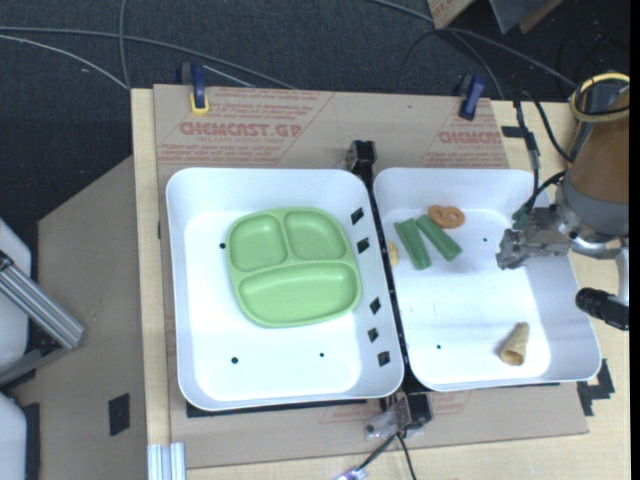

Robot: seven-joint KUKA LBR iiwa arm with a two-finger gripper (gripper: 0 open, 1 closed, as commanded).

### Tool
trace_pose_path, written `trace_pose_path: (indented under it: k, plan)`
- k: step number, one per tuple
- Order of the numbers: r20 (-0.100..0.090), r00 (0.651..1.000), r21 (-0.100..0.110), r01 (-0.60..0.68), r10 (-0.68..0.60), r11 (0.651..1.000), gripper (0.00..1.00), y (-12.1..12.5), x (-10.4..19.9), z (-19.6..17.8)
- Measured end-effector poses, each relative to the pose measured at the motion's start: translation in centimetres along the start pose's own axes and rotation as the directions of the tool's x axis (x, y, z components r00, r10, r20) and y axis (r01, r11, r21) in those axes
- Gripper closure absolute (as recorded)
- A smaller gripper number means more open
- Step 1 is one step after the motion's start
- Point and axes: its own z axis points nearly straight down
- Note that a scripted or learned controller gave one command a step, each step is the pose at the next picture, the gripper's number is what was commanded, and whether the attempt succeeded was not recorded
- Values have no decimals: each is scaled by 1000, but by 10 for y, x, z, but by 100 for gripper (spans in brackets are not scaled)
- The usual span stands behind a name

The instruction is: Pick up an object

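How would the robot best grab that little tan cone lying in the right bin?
Probably from straight above, closing across the tan cone's wider lower end. It lies flat on the right bin's floor, apart from the other items, so nothing crowds the gripper.

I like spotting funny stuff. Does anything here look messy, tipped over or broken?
Nothing looks broken or spilled. The green plate lies flat in the left bin. In the right bin, two green sticks, an orange ring and a tan cone lie loosely scattered.
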Motion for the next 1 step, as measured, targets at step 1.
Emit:
trace_pose_path:
  k: [1]
  plan:
    - [0, 1000, 0, 1, -1, 1000, 100, -5, 1, -46]
